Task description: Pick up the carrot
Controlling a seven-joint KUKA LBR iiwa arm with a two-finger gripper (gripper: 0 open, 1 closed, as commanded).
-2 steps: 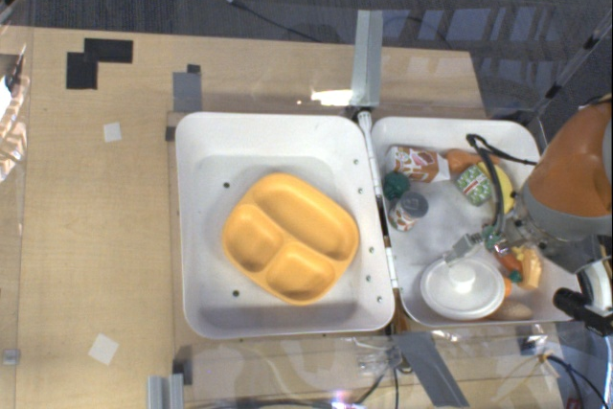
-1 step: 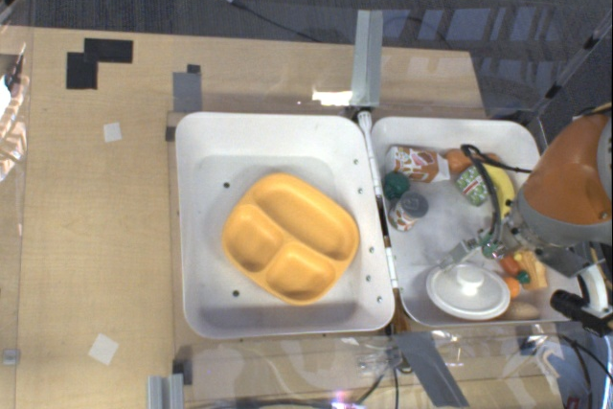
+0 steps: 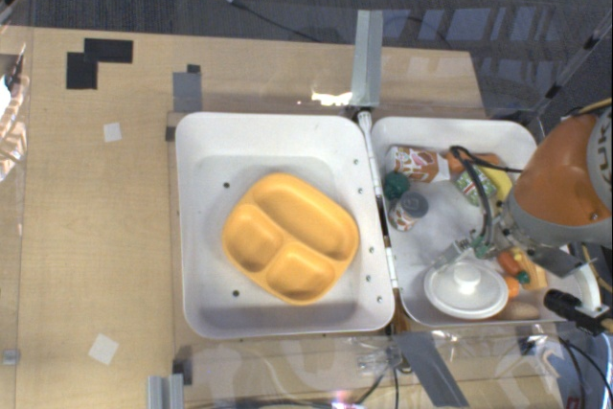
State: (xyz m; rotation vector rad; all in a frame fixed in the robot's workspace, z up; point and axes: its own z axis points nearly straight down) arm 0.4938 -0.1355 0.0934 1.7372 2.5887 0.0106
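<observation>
The carrot (image 3: pixel 510 263) is a small orange piece with a green end, lying in the right bin (image 3: pixel 421 302) near its front right, just right of a white round bowl (image 3: pixel 466 289). My gripper (image 3: pixel 487 247) hangs low over that spot, under the arm's orange band (image 3: pixel 565 179), right beside or touching the carrot's left end. The wrist and cables cover part of the carrot.
The right bin also holds a bottle with a red and white label (image 3: pixel 417 163), a small grey-capped can (image 3: pixel 410 208) and a green and yellow item (image 3: pixel 484 182) at the back. A yellow divided plate (image 3: pixel 290 236) lies in the left bin (image 3: pixel 201 206).
</observation>
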